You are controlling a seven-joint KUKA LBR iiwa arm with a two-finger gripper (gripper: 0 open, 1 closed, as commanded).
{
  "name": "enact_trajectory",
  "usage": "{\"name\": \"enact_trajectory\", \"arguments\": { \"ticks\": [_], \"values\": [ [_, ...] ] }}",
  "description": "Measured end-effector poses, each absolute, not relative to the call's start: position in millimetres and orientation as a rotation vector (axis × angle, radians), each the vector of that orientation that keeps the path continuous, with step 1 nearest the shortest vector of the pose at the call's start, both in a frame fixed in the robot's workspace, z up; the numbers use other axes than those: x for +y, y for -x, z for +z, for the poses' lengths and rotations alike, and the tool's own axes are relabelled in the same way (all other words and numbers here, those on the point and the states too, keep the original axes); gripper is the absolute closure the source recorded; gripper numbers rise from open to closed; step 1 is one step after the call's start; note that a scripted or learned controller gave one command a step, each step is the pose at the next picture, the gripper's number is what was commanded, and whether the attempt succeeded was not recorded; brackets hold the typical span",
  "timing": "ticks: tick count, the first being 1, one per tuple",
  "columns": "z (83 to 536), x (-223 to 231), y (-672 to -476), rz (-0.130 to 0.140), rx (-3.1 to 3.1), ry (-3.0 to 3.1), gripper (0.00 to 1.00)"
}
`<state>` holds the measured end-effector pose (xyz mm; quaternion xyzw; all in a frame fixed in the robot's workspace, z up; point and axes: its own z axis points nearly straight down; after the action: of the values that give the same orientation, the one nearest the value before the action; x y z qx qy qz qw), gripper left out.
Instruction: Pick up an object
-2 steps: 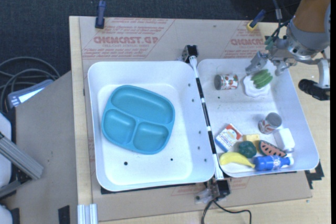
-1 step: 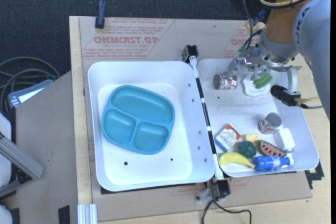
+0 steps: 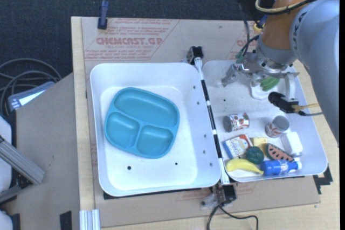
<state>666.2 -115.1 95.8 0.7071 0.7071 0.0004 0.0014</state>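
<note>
A blue clip [image 3: 102, 14] is seen at the far left corner of the brown board [image 3: 135, 40] printed with red lettering, on which both bins are set. The shallow white left bin [image 3: 108, 169] is occupied by a light blue plastic plate with three compartments [image 3: 142, 122], lying flat near its middle.

The shallow white right bin [image 3: 226, 102], touching the left one along a black-clipped seam, is filled mostly at its near end. A small can with a red and white label [image 3: 236, 122] is found lying on its side near the middle. Below it, a small printed carton [image 3: 237, 145] is placed, with a yellow toy banana [image 3: 242, 166] just beside it at the near edge. A dark green round toy [image 3: 255, 155] is touching the banana from above. A blue bottle-like object [image 3: 280, 168] lies beside the banana, and a red watermelon-slice toy [image 3: 280, 152] rests just above it. A grey-topped tin [image 3: 277, 126] and a white block [image 3: 293, 143] are set further right.

At the far end of this bin, the gripper [image 3: 262, 85] is lowered over a green and white object [image 3: 267, 84]. How far it is open, and whether anything is held, cannot be told. The grey arm with an orange band [image 3: 288, 13] is seen reaching in above it.
</note>
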Motion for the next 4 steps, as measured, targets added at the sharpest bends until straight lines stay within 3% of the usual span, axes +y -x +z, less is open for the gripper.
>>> {"name": "enact_trajectory", "arguments": {
  "ticks": [1, 2, 4],
  "values": [
    [108, -156, -658.3, 0.001, 2.219, -2.22, 0.0],
    [100, -174, -664.3, 0.011, 2.229, -2.221, 0.0],
    [100, -183, -668.0, 0.021, 2.246, -2.228, 0.0]
  ]
}}
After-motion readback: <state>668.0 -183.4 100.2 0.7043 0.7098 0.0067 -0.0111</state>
